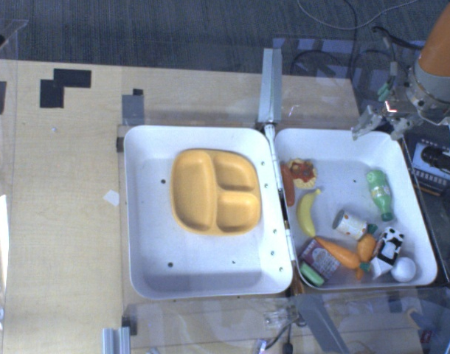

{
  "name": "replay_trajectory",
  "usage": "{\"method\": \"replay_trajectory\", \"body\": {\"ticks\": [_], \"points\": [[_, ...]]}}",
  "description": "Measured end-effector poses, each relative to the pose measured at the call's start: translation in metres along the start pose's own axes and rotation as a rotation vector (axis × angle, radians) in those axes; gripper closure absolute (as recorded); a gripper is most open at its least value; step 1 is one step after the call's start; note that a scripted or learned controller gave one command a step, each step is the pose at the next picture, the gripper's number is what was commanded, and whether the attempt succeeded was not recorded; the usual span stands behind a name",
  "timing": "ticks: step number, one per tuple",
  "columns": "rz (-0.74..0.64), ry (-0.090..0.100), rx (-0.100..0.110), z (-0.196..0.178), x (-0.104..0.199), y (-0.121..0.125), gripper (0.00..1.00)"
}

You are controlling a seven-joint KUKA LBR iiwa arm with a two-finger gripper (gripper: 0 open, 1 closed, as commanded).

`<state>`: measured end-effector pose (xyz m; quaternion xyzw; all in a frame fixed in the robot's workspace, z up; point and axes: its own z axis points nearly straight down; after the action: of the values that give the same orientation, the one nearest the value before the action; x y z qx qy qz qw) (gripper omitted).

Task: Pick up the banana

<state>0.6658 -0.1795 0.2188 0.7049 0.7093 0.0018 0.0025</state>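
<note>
Gripper (378, 122) over far rim of right bin (409, 169), fingers spread, nothing held. Banana (307, 214) flat in right bin nr left wall, beside hot dog (287, 183).

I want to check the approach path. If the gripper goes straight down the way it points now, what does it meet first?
Probably the far right corner of the right bin, near its rim; depth is hard to judge. The gripper hangs far from the banana.
</note>
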Motion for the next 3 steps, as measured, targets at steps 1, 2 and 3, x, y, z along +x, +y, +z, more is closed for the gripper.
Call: {"method": "replay_trajectory", "body": {"ticks": [1, 2, 3], "points": [[-0.169, 0.001, 0.001, 0.102, 0.049, -0.017, 0.0], [0.108, 0.001, -0.004, 0.129, 0.093, -0.072, 0.0], [0.025, 0.0, -0.009, 0.128, 0.097, -0.091, 0.0]]}}
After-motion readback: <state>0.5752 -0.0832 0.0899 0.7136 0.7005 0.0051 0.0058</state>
